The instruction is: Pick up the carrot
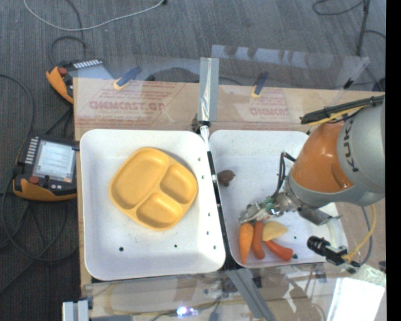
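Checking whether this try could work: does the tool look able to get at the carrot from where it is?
Probably yes. The tool hangs just above the carrot in the right bin, with nothing over it, though a red piece lies tight against its side.

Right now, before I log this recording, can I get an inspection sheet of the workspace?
Surface: two white bins, left bin and right bin, side by side on a bench.
Job's things: carrot at the right bin's front edge, beside red pieces and a yellow piece.
Clutter: yellow tray in the left bin; dark lump in the right.
End effector: just above the carrot group.
Cables: several on the floor.
Surroundings: pendant at left.
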Motion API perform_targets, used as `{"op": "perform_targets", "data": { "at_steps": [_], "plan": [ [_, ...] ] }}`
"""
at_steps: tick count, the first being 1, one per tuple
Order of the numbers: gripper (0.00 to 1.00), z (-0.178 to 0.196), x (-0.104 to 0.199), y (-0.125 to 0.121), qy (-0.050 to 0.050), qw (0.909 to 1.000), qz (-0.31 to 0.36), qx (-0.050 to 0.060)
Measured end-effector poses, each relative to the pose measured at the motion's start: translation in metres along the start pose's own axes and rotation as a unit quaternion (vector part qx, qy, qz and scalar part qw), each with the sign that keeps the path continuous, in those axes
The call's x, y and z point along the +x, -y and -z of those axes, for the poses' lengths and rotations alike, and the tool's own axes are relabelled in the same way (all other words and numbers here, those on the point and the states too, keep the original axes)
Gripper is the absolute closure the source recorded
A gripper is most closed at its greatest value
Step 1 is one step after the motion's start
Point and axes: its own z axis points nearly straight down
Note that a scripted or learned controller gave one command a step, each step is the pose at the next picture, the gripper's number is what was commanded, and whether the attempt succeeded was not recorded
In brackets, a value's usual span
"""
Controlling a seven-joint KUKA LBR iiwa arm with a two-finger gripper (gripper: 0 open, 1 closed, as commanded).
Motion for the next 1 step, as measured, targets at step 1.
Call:
{"op": "perform_targets", "data": {
  "at_steps": [1],
  "plan": [
    [0.0,0.0007,0.0137,0.0144,0.003,0.9991,0.042,-0.002]
  ]
}}
